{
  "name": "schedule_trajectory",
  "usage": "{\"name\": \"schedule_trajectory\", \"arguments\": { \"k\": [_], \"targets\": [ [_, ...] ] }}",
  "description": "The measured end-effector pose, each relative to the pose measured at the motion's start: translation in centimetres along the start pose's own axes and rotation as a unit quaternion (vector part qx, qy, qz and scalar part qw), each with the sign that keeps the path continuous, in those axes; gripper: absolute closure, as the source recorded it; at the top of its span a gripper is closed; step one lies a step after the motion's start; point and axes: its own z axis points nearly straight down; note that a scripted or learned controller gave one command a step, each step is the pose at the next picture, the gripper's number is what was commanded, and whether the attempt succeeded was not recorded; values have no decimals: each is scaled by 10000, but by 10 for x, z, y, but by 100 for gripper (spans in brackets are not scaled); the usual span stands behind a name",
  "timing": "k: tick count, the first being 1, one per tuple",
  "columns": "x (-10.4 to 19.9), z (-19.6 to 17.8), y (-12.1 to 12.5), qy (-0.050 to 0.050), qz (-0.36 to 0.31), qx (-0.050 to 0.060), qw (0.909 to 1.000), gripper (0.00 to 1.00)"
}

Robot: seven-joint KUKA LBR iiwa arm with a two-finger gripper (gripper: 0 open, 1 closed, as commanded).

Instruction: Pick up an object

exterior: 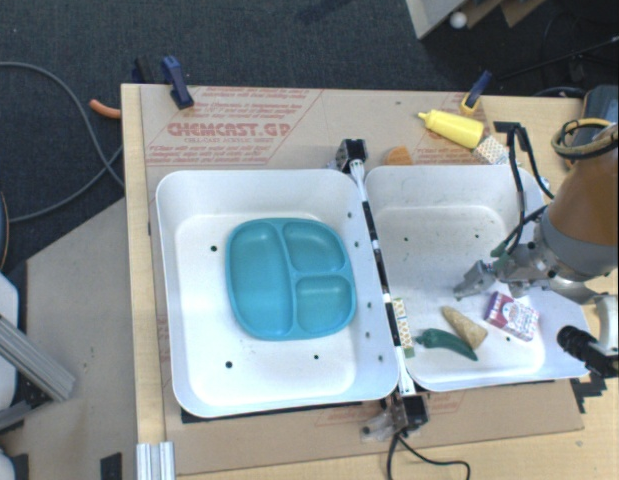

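**Operator:** Over the right bin (439, 193), report position and candidate objects.

**Arm:** My gripper (481, 278) is low over the right bin's floor, toward its near right part. Three objects lie near it: a small printed packet (512, 316) just beside my wrist, a tan cone-shaped piece (463, 326) below the fingers, and a dark green pepper-like item (447, 342) touching or nearly touching the cone at the near wall. The left bin (189, 268) carries a blue divided plate (289, 276). A yellow bottle (452, 126) lies on the surface (229, 128) behind the bins.

**Operator:** Handling estimate?

**Arm:** Judged light, all three. The packet looks flat and thin; likely to slide or flex, so take it across its short edges. The cone appears stiff; grasp at its wide end, across the body. The green item tapers, so grip mid-length.

**Operator:** Finger state?

**Arm:** One metal finger projects left over bare bin floor. Nothing is visible between my fingers. The opening width I cannot tell from this angle, nor whether the tips touch the floor.
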Motion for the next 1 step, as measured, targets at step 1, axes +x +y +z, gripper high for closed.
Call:
{"name": "schedule_trajectory", "arguments": {
  "k": [1],
  "targets": [
    [49,56,-25,-4,-1,-2,10000,0]
  ]
}}
